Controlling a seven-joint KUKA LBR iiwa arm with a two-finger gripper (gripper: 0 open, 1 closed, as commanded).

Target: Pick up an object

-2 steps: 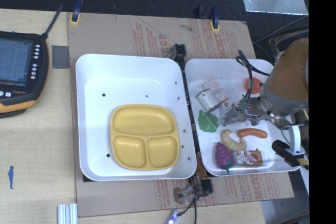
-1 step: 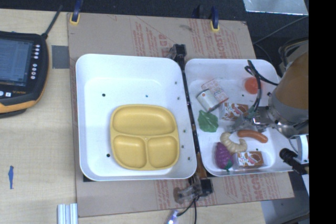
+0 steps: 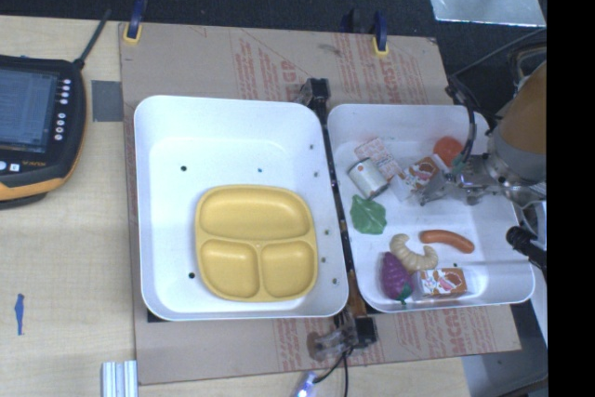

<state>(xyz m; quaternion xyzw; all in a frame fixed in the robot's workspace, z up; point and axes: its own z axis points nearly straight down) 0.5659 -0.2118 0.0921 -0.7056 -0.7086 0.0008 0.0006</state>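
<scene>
From my console I take the yellow tray [image 3: 256, 242] in the left bin [image 3: 158, 135] as my landmark. Right of it, in the right bin [image 3: 493, 297], lie a green piece [image 3: 368, 215], a purple grape toy [image 3: 394, 275] and a small can [image 3: 368, 177]. Further right lies the sausage [image 3: 446, 241], its long axis running left to right. The gripper [image 3: 444, 186] hangs furthest right of the tray, just beyond the sausage toward the bin's far side; I cannot tell its state. I judge the sausage the nearest easy target.
</scene>
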